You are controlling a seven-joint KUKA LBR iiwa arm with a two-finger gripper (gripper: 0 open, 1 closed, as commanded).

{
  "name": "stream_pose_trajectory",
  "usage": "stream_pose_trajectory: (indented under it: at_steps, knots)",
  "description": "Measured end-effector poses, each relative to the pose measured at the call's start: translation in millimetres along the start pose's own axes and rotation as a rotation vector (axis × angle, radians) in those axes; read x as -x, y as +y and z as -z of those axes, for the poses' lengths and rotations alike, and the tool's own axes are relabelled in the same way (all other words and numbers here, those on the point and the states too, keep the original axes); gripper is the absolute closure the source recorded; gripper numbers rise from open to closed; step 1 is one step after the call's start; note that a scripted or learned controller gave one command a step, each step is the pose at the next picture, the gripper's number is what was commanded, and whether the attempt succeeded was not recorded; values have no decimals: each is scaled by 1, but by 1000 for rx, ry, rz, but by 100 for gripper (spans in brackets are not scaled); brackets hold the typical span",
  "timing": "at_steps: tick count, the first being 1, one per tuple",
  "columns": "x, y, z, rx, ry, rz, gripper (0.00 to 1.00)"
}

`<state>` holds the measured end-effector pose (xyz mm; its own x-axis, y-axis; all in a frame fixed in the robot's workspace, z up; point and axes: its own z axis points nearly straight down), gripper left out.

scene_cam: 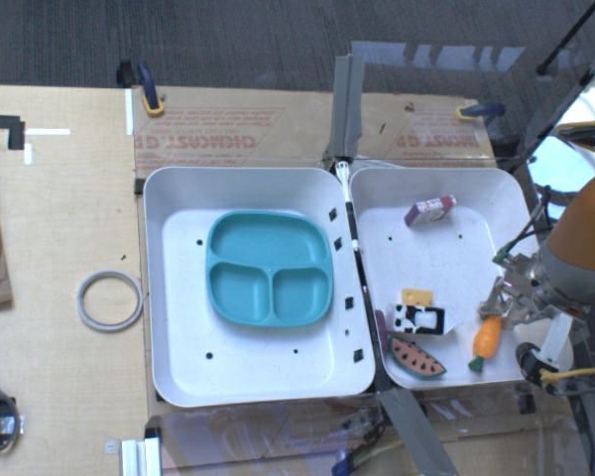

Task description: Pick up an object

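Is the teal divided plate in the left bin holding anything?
Empty. All three compartments of the teal plate show bare teal; it lies flat in the left bin.

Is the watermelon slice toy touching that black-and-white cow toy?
Touching, as far as the camera view shows: the watermelon slice lies right below the cow toy, its upper edge meeting the cow's underside with no white bin floor between.

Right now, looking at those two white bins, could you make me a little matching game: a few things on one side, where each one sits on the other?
Things:
1. teal divided plate
2. toy carrot
3. watermelon slice toy
4. pink packet

Places:
A. far end of the right bin
B. near edge of the right bin, by the divider
C. middle of the left bin
D. right bin, beside the claw

Pairs: 1-C, 2-D, 3-B, 4-A
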<state>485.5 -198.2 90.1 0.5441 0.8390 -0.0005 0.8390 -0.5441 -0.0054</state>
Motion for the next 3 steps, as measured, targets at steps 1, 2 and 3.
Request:
stream_pose_trajectory:
  at_steps: [1, 2, 3]
  knots:
    - [-5, -14, 14, 3, 0, 41, 100]
    - [-47, 44, 1, 2, -1, -89, 100]
    - [-79, 62, 106, 3, -2, -241, 100]
